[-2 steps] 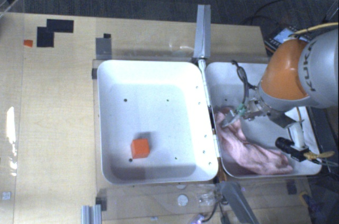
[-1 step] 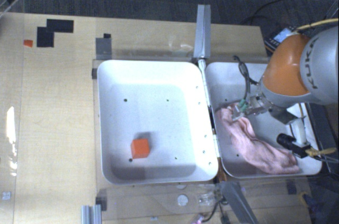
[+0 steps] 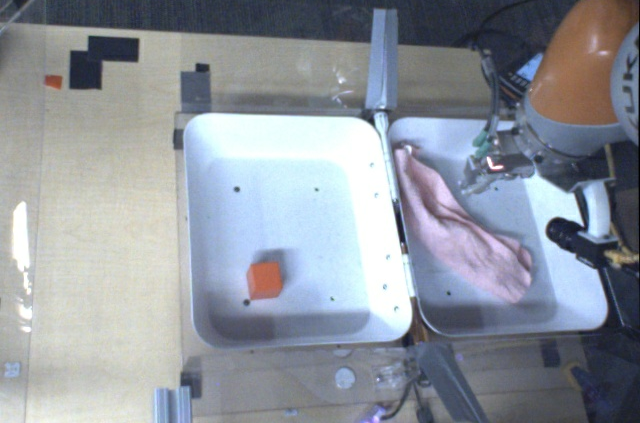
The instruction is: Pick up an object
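Camera view: the gripper (image 3: 480, 173) hangs over the right bin (image 3: 570, 311), just above the upper part of the pink cloth (image 3: 462, 231); whether it is open or closed I cannot tell; the cloth's long axis runs diagonally from the divider toward the near right; the orange block (image 3: 265, 280) lies well apart in the left bin (image 3: 210, 211); the cloth is the nearer pick.

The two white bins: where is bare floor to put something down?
Left bin: bare everywhere but its near-left, where the orange block sits. Right bin: crowded; pink cloth crosses its middle, gripper hovers above; bare strip along the right wall.
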Controlling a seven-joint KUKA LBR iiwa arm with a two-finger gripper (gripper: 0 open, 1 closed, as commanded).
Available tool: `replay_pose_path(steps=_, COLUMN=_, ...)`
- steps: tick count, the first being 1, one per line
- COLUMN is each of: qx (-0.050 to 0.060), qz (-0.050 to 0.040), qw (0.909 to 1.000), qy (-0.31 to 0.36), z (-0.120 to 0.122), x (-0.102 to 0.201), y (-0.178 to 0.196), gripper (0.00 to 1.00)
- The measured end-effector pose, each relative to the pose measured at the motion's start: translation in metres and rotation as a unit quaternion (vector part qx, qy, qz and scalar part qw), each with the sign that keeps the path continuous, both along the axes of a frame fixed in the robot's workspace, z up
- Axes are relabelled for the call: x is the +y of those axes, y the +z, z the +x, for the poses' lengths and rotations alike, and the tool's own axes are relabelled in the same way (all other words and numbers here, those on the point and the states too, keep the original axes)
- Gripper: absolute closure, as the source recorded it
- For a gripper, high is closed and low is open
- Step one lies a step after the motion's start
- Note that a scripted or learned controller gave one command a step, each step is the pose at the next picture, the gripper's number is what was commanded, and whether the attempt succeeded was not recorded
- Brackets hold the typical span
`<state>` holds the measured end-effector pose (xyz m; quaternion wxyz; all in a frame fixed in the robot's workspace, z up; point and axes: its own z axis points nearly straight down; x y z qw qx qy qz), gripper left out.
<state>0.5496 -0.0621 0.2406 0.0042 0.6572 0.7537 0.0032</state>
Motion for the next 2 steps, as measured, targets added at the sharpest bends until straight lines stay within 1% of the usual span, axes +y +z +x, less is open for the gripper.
replay_pose_path(steps=1, qx=0.000, qz=-0.0001, qw=1.0000, qy=0.000, z=0.000, x=0.000, y=0.000, gripper=0.00)
replay_pose_path(steps=2, qx=0.000, qz=0.0003, qw=0.9988, qy=-0.048, z=0.006, x=-0.046, y=-0.146, gripper=0.00)
